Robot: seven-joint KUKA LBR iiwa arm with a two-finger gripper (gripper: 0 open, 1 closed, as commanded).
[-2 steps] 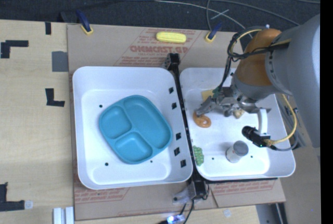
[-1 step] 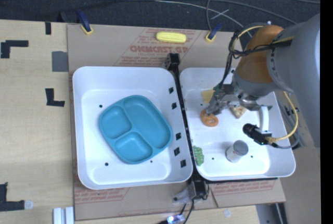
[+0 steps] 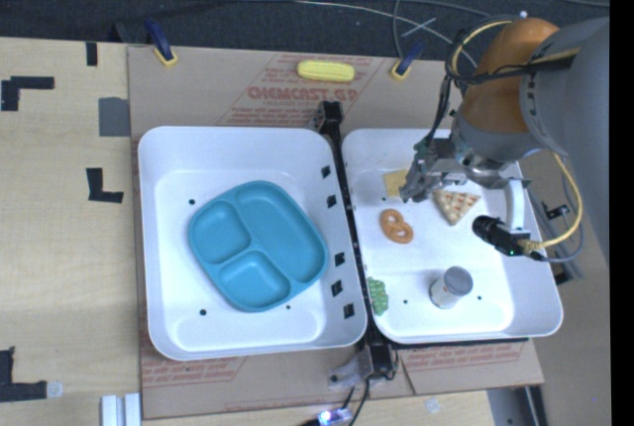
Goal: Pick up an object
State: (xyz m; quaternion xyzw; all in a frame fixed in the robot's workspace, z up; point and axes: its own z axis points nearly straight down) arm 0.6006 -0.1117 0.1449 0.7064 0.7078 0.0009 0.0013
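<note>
Wooden counter (image 3: 59,246) with a cardboard sheet carries the two white bins side by side, and behind it I see dark carpet with cables. From my remote seat I read the left bin (image 3: 163,216) as the drop place, because it holds just a blue divided tray (image 3: 258,244). The right bin (image 3: 535,310) holds the loose things to choose from: a pretzel (image 3: 397,226), a wedge-shaped cracker piece (image 3: 457,207), a small yellow piece (image 3: 395,183), a grey can (image 3: 452,286) and a green item (image 3: 377,294) at the near left wall. The gripper (image 3: 421,181) hangs low over the far part of this bin, just beside the yellow piece and the cracker; I judge it is lining up on one of them. Whether it is apart or together I cannot tell, its body hides this. A yellow banana-like toy (image 3: 325,70) lies outside, on the cardboard behind the bins.
</note>
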